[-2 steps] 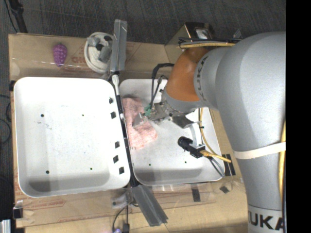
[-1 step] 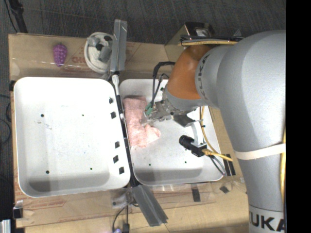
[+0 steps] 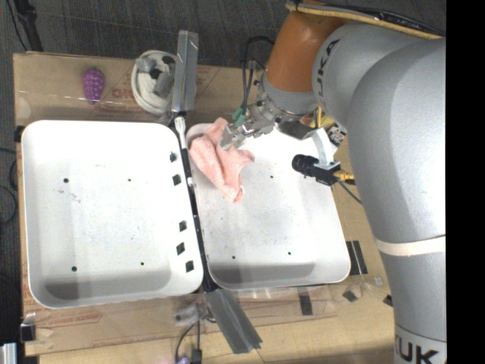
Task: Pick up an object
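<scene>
— Why is the crumpled pink cloth (image 3: 220, 162) bunched in the right white bin (image 3: 288, 237), against its far-left corner?

— The metal two-finger gripper (image 3: 236, 135) is at the cloth's upper edge there; I judge it's going for a fold, but whether its fingers are apart or clamped I cannot tell.

— And round about?

— The left white bin (image 3: 98, 218) lies alongside on a brown bench (image 3: 53, 82), with a purple knobbly object (image 3: 93, 84) at the far-left corner and dark floor beyond.
</scene>
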Controlling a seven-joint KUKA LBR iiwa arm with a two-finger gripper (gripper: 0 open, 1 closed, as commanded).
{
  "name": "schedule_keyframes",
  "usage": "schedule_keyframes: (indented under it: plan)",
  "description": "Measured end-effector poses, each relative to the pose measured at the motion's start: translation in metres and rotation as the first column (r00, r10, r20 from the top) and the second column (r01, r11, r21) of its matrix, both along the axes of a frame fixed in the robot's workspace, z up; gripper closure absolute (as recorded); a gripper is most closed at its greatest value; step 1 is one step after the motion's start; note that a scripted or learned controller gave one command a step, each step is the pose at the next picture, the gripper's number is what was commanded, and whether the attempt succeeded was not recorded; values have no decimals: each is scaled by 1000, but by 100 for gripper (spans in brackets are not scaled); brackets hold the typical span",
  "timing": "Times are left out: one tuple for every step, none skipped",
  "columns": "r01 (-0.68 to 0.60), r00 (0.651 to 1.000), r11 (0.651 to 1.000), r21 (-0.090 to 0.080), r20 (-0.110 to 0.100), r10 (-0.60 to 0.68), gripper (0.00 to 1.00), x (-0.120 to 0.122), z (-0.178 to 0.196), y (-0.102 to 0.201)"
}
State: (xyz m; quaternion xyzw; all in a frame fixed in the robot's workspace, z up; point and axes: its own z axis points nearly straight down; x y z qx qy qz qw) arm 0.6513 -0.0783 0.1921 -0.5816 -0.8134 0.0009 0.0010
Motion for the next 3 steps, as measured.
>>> schedule_keyframes:
  plan:
    - [-121,993,993,-1,2,121,100,5,0,6]
    - [-122,993,993,0,3,122,0,6,0,6]
    - [-106,994,994,0,-1,106,0,5,-73,-29]
